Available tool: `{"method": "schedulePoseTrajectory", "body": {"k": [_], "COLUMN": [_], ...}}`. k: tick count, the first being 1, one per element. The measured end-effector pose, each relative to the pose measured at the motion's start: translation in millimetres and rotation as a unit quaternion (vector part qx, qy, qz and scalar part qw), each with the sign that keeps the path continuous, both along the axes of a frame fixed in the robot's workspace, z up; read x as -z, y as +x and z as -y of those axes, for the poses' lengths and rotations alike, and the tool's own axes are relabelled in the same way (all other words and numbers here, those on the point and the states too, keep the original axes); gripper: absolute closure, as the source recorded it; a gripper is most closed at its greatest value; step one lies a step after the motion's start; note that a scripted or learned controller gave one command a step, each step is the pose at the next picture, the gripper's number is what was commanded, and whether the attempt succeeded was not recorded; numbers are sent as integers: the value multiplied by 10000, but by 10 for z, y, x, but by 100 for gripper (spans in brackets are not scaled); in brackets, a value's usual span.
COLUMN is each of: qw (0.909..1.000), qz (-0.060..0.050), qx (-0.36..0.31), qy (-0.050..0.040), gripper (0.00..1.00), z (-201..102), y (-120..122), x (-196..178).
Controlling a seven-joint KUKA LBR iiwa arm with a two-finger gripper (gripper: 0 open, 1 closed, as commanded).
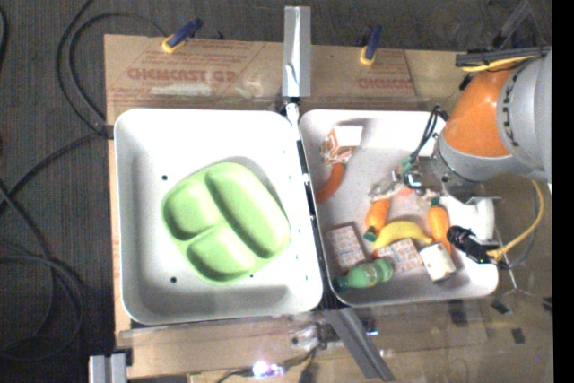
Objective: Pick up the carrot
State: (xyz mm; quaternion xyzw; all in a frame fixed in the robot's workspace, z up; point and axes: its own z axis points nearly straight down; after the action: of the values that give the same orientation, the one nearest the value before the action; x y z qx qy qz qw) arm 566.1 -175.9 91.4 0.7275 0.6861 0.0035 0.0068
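Glossy white plastic bins (134, 148); smooth, shiny green plastic-looking plate (226, 222); matt brown cardboard-like bench board (206, 72); dull metal bar (297, 49) at far middle; smooth orange carrot (378, 213); printed paper-like packets (344, 240).

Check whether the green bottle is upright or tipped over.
Tipped: the bottle lies on its side on the right bin's floor, below the banana.

Small orange carrot (378, 213) with a green stub at its lower end, lying in the right bin, roughly mid-bin. Tilted, fat end pointing up and to the right, green tip down-left. Sitting flat on the bin floor, just left of a yellow banana (401, 233), pretty much touching it. Second orange carrot-ish piece (438, 223) right of the banana, standing more upright.
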Motion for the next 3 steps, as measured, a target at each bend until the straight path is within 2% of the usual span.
{"method": "schedulePoseTrajectory", "body": {"k": [1,2,3], "qw": [9999,9999,9999], "qz": [-84,-27,-4], "qx": [-110,-137,-134], "qy": [31,-4,-12], "gripper": [0,0,100], "z": [-103,-354,-348], "y": [-231,-42,-30], "x": [-568,10,-85]}}
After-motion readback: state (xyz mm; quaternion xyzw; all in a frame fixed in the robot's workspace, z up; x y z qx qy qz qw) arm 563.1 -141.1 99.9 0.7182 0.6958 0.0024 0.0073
